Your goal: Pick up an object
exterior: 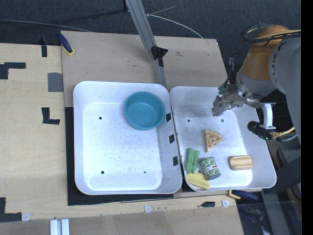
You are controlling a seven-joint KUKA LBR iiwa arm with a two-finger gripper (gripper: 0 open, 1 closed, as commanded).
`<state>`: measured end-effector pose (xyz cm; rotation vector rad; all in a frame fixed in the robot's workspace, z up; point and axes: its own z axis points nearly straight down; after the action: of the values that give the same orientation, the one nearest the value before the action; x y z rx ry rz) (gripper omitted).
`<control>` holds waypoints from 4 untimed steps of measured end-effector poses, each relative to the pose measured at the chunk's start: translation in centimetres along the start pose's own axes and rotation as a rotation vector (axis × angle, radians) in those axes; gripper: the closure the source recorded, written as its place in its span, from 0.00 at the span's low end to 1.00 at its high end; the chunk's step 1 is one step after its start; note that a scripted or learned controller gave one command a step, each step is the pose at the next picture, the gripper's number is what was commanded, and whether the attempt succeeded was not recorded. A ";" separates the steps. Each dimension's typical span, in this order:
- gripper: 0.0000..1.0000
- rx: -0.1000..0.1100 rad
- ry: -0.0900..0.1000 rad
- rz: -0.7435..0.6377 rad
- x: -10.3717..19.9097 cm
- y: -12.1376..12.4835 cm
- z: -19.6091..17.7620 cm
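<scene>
Over the right bin: gripper point(218, 107) hangs above the upper part of the right bin point(195, 99), close to its far right side. Nothing sits between the fingers that I can make out, and honestly I can't tell if they're spread or pinched, too small and dark.

Arm: grey body point(288, 62) comes in from the right, orange band point(259, 58) sits just above the wrist, some thin cables looping over it.

Pizza slice: little toy wedge point(212, 139) lying flat in the middle of the right bin, below the gripper and clearly apart from it.

Bread-ish block: tan roll-shaped thing point(240, 162) near the lower right corner of the right bin, lying on its side.

Green can: small can with a green label point(210, 167), tipped over, between the tan block and the green sticks.

Green sticks: pair of green stalk-looking pieces point(191, 159), right by the left wall of the right bin, just beside the can.

Yellow piece: pale yellow banana-ish item point(197, 181) at the bottom edge of that bin, touching or nearly touching the can and the green sticks.

Left bin: white tray point(112, 165) holding a blue bowl point(144, 110), upright, up in its top right corner near the divider between the bins.

Bench: light wood surface point(29, 131) with black tape marks, plus a grey metal pole point(142, 23) slanting down to the gap between the bins.
</scene>
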<state>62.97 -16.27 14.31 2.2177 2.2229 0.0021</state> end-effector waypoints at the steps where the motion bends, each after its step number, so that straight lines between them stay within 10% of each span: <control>1: 1.00 -0.002 -0.001 0.001 -0.4 0.6 -4.5; 2: 1.00 -0.003 -0.002 0.000 -1.3 1.1 -10.2; 4: 1.00 0.005 0.002 -0.004 10.0 -2.6 -8.6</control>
<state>60.33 -6.30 22.88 2.2166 2.2315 -0.0014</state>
